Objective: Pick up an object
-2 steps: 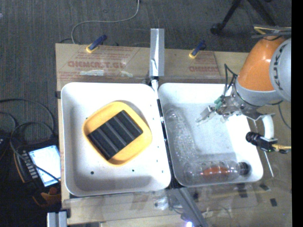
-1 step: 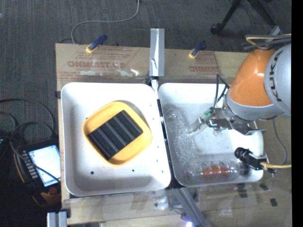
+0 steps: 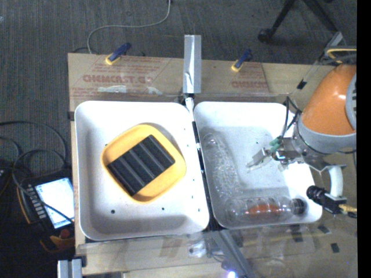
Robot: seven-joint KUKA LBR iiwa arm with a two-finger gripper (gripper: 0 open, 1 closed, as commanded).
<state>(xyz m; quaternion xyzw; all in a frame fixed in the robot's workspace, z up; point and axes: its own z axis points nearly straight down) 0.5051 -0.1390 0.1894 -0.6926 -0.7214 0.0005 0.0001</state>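
The grey arm with the orange band (image 3: pixel 330 112) enters from the right. Its two-finger gripper (image 3: pixel 256 160) points to the left, fingers slightly spread, nothing visible between them; the wrist sits just behind it.

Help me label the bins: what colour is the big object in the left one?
Yellow body with a black ribbed top panel, seen clearly in the camera view.

At the right edge of the frame, the arm (image 3: pixel 324 117) shows a rounded orange band over a smooth grey collar, thin dark cables trailing beside it, a white curved piece with a black knob below, and a small pale metal gripper (image 3: pixel 262 157) with green touches.
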